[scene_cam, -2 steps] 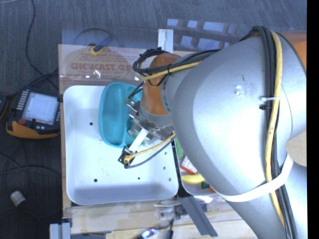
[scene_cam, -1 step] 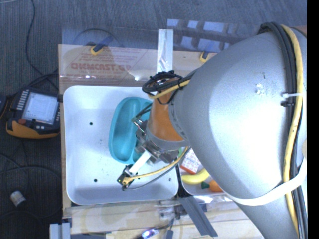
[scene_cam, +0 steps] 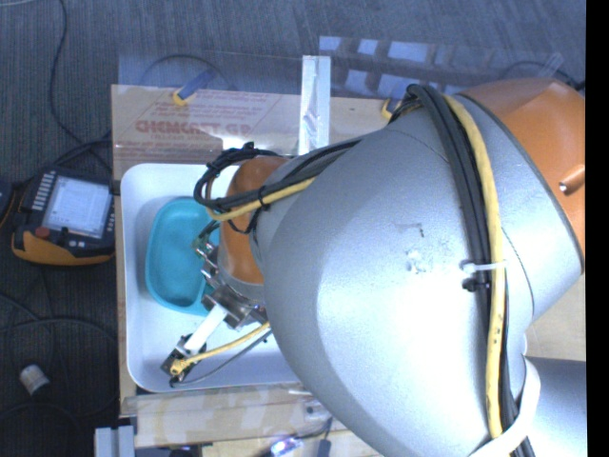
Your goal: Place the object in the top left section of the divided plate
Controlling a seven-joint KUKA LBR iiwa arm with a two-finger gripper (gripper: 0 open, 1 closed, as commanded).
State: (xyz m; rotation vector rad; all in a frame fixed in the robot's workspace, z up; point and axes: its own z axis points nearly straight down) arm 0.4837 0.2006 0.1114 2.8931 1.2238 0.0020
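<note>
A teal divided plate [scene_cam: 173, 255] lies in the left part of the white bin [scene_cam: 143, 355], and its right side is hidden under the arm. My gripper [scene_cam: 209, 272] hangs right at the plate's right edge, mostly covered by the grey wrist and its orange band [scene_cam: 243, 241]. The plate's dividers and whatever lies on it are hidden from me. I see no loose object in the bare part of the bin.
The large grey arm [scene_cam: 409, 255] covers the bin's right side and the whole second bin. A cardboard sheet [scene_cam: 190, 122] lies behind the bin. An orange and black handheld unit [scene_cam: 62, 219] sits on the floor to the left.
</note>
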